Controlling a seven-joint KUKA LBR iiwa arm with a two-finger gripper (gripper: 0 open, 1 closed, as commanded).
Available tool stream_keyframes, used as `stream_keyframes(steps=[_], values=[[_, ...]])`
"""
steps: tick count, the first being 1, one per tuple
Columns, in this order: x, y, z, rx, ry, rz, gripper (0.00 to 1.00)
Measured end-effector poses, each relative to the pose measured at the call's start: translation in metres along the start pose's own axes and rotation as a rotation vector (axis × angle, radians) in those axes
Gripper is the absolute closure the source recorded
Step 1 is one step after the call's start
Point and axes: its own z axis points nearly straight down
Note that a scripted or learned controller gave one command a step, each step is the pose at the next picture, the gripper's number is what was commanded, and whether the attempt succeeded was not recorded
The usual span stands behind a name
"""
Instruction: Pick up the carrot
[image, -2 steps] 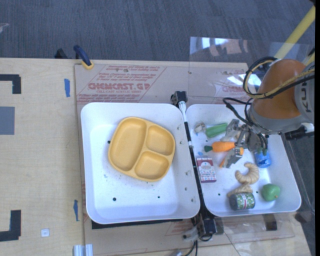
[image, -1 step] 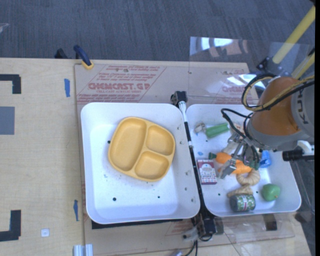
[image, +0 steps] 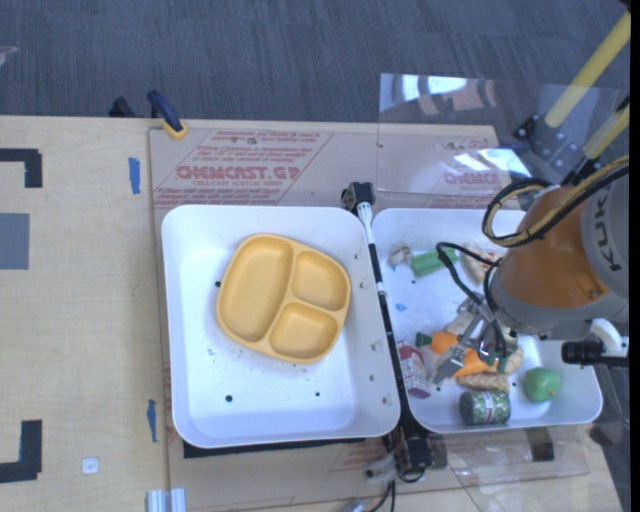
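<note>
Carrot (image: 462, 354) sat in the right bin (image: 585, 405) amid clutter, right under the claw (image: 480, 345); couldn't tell if it was gripped. Probably light, stiff, slick plastic, so grab mid-body

Fixed overhead camera, slanted down on both bins (image: 190, 330).

Free room in the left bin, crowding in the right bin

The left bin (image: 190, 300) is taken at its centre by a yellow divided plate (image: 283, 297), with bare white floor left around it. The lower part of the right bin (image: 590, 405) is crowded: a green can (image: 485, 406), a green apple (image: 541, 384) and the carrot (image: 443, 343) are packed close under the arm (image: 555, 265). Its upper left corner is more open.
</note>
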Motion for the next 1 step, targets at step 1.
stream_keyframes(steps=[1], values=[[-0.0032, 0.0030, -0.0126, -0.006, -0.011, -0.002, 1.00]])
